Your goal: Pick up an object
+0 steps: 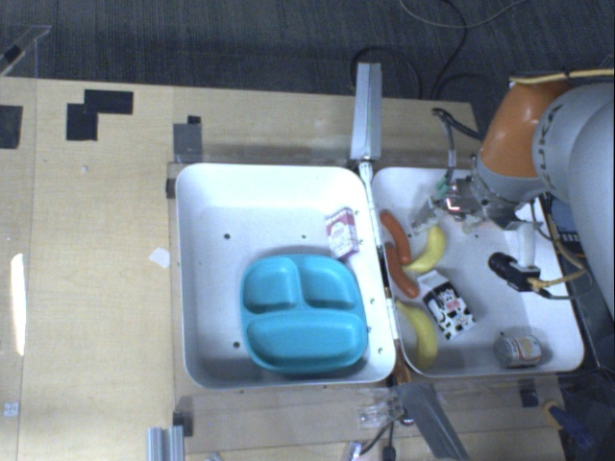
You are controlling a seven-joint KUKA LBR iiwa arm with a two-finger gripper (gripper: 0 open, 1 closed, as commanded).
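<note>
Below my gripper (450,200), whose state I cannot tell, pale wooden bench (96,286) bears two shallow white plastic bins (192,257), dark grey carpet (192,17) beyond.

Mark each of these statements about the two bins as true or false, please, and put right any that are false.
1. The blue divided tray lies in the left bin. True.
2. Both bananas lie in the left bin. False: the upper banana and the lower banana lie in the right bin.
3. The gripper is over the right bin, near the upper banana. True.
4. The small red and white packet lies on the blue tray. False: it lies on the bin floor beyond the tray, by the right wall.
5. The hot dog lies in the right bin by the divider. True.
</note>
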